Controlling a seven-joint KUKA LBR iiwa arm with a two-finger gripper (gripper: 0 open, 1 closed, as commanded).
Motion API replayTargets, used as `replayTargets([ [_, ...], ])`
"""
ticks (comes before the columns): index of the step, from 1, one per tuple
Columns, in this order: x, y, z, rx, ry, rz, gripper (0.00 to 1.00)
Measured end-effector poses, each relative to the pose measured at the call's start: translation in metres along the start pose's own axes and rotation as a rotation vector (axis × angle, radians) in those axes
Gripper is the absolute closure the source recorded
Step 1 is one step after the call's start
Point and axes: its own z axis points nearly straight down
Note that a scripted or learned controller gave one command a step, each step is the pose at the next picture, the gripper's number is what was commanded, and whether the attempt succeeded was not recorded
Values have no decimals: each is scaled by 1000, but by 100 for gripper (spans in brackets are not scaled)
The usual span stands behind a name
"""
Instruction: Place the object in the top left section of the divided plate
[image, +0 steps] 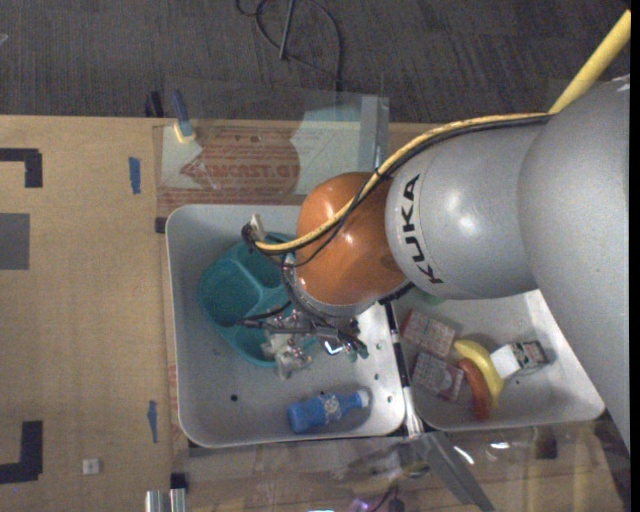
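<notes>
Floor: I see dark grey carpet along the top, black cables trailing on it | Counter: pale tan wooden counter, black corner marks, blue tape strips | Light: even

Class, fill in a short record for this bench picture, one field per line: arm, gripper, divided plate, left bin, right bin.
arm: grey KUKA arm reaching in from the right
gripper: gripper low over the plate's near edge
divided plate: teal divided plate, in the left bin, partly hidden by the wrist
left bin: left bin, also holds a blue bottle lying down
right bin: right bin, holds a banana and small packets
</notes>
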Motion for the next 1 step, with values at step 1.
replayTargets([
  [1, 44, -32, -4, 14, -37, -173, 100],
])
